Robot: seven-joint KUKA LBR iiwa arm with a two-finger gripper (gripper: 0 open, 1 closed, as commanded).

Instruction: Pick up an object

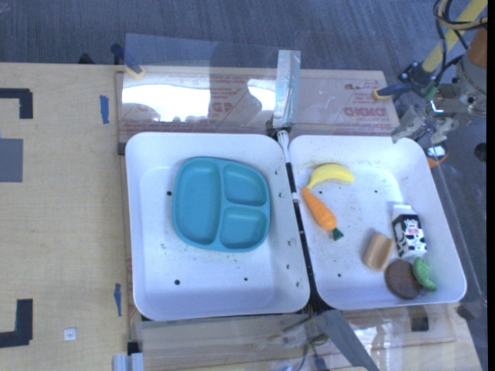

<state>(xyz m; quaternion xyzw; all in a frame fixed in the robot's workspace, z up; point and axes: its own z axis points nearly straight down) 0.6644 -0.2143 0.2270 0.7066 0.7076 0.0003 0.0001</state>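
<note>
The right bin (pixel 363 300) holds several small items. A yellow banana (pixel 331 175) lies at its back left, with an orange carrot (pixel 320 209) just in front of it. Along the right side stand a cow-patterned carton (pixel 408 234), a tan cylinder (pixel 377 250), a brown round piece (pixel 402 279) and a green piece (pixel 424 273). My gripper (pixel 419 134) hovers over the bin's back right corner, well above the objects. It is open, with nothing between its fingers.
The left bin (pixel 147 284) holds a blue divided plate (pixel 221 204). A clear plastic panel (pixel 232 91) stands behind both bins. Yellow cables (pixel 456 10) hang by the arm at the top right. The wooden bench (pixel 54 207) extends to the left.
</note>
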